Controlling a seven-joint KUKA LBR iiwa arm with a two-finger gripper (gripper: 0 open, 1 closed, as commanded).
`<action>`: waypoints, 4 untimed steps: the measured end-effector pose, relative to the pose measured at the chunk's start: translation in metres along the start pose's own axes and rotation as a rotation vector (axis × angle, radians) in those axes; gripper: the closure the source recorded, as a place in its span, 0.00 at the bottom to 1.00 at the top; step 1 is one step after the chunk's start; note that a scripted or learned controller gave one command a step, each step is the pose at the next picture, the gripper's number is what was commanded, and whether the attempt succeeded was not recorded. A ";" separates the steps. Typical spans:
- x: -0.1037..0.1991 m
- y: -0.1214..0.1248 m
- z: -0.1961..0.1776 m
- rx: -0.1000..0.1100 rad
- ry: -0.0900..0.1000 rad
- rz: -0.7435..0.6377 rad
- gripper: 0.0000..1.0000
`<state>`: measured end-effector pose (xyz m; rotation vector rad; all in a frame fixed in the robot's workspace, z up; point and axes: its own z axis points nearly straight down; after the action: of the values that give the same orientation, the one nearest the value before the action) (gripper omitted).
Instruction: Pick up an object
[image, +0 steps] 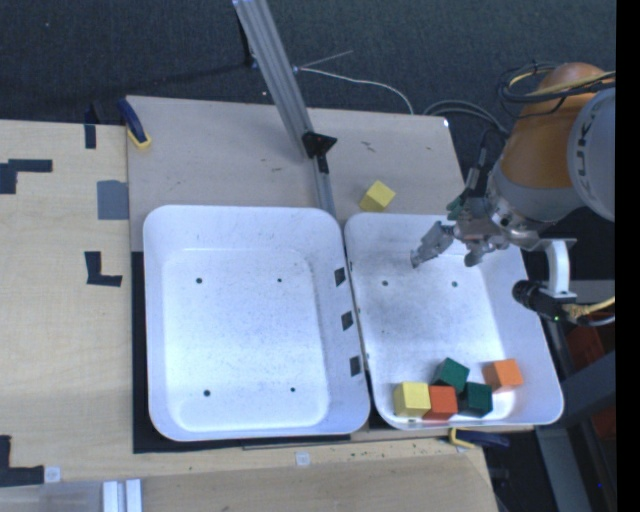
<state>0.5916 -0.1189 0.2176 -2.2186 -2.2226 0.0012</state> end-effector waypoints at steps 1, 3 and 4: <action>0.000 0.000 0.000 0.000 0.000 0.000 0.00; 0.071 -0.062 -0.054 -0.001 0.003 -0.006 1.00; 0.047 -0.088 -0.101 -0.005 -0.001 0.003 1.00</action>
<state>0.5037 -0.0725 0.3188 -2.2243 -2.2227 -0.0025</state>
